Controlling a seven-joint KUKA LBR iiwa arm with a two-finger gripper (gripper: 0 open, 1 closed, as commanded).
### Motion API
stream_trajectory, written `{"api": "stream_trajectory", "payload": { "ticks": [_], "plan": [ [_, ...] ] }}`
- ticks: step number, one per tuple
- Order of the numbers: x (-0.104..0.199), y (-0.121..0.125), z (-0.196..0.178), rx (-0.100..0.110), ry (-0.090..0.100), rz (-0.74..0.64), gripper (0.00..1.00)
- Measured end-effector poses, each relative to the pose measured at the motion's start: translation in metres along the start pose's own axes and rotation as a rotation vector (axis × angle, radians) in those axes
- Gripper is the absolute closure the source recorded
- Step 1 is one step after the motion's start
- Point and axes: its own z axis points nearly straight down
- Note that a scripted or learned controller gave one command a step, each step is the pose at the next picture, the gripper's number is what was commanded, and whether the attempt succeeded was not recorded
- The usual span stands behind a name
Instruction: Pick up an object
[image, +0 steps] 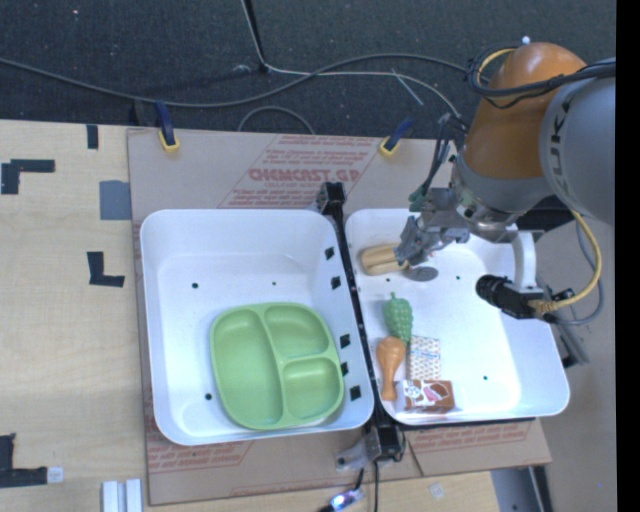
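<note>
End effector (418, 250) low inside the right bin (520, 385), near that bin's far left corner, hanging from the grey arm with its orange band (515, 95) reaching in from the right. Dark fingers pointing down and left, tips right at the right end of a tan bread-roll-like object (378, 259); cannot tell how far apart the fingers stand, nor whether anything sits between them. Roll lying flat on the bin floor, close against the divider between the bins, near the far edge.

Nearer along the same left wall, just below the roll: a green bumpy vegetable-like toy (399, 317), upright in the view, then an orange carrot-shaped piece (389, 362) touching or almost touching its near end. Beside the carrot piece, toward the bin's near left corner, a small printed packet (428, 383) in red, white and brown, lying flat. Rest of the right bin floor bare white.

Left bin (175, 250) holding a light green divided plate (277, 365) with three compartments, set toward the near right corner.

Both bins side by side on a brown cardboard sheet (290, 165) on the desk (60, 330), clamped at the far edge by two small clips (167, 137). Black cables (300, 70) trailing across the dark surface beyond.
</note>
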Motion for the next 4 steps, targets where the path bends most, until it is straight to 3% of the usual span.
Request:
{"api": "stream_trajectory", "payload": {
  "ticks": [2, 3, 4],
  "plan": [
    [0.102, -0.027, -0.001, 0.001, -0.001, 0.001, 1.00],
    [0.152, -0.051, 0.021, 0.003, -0.002, 0.000, 1.00],
    [0.150, -0.050, 0.020, 0.001, -0.001, 0.003, 0.00]
  ]
}}
